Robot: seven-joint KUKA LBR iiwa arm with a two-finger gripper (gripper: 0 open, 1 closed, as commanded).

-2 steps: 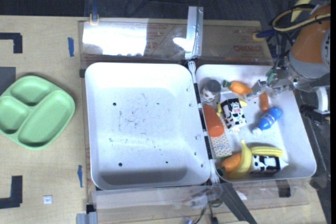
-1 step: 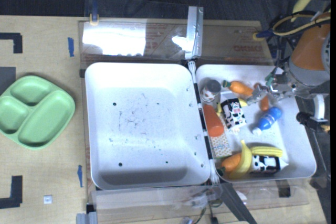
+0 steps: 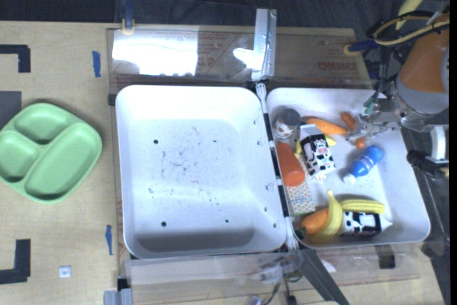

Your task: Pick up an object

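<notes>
The right bin [image 3: 410, 214] holds several objects. An orange carrot [image 3: 325, 126] lies at the back beside a round grey item [image 3: 285, 117]. A black-and-white cow-pattern box [image 3: 317, 154] and an orange bottle [image 3: 290, 164] sit left of centre, and a blue bottle [image 3: 364, 163] lies to the right. A banana [image 3: 333, 213] and a yellow-topped cow-pattern item [image 3: 361, 218] lie at the front. My gripper [image 3: 371, 121] hangs over the bin's back right part, just above the blue bottle and right of the carrot. Small orange pieces [image 3: 348, 119] lie by it.
The left bin [image 3: 143, 111] stands beside the right one, sharing a raised middle rim [image 3: 275, 153]. A clear plastic panel [image 3: 186, 46] stands behind it. A green divided plate [image 3: 46, 150] rests on the bench at far left. Cables and the arm's orange band [image 3: 428, 68] crowd the right.
</notes>
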